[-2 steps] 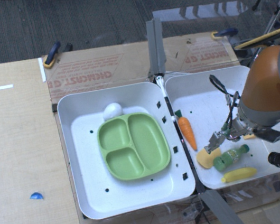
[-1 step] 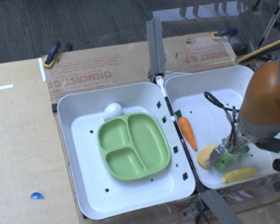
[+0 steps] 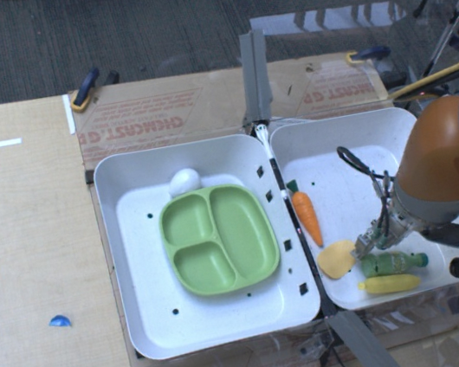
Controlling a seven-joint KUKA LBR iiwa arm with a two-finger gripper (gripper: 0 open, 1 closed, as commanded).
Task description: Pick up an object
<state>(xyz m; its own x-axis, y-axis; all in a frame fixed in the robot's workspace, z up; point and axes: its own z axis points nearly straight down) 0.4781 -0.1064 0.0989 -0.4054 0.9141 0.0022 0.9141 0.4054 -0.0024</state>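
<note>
At the right bin's (image 3: 326, 130) front edge, gripper (image 3: 371, 239) hangs over crowded green bottle (image 3: 391, 263), yellow banana (image 3: 391, 283) and yellow chip (image 3: 337, 259); can't tell jaw state, likely a glancing miss or nudging neighbours.

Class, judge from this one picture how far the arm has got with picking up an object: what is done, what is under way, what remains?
Done: the arm has reached into the right bin, its gripper low near the green bottle and the yellow chip. Under way: an approach, though a grasp cannot be confirmed. Left: gripping and lifting. The carrot, the banana and the green plate lie untouched.
</note>
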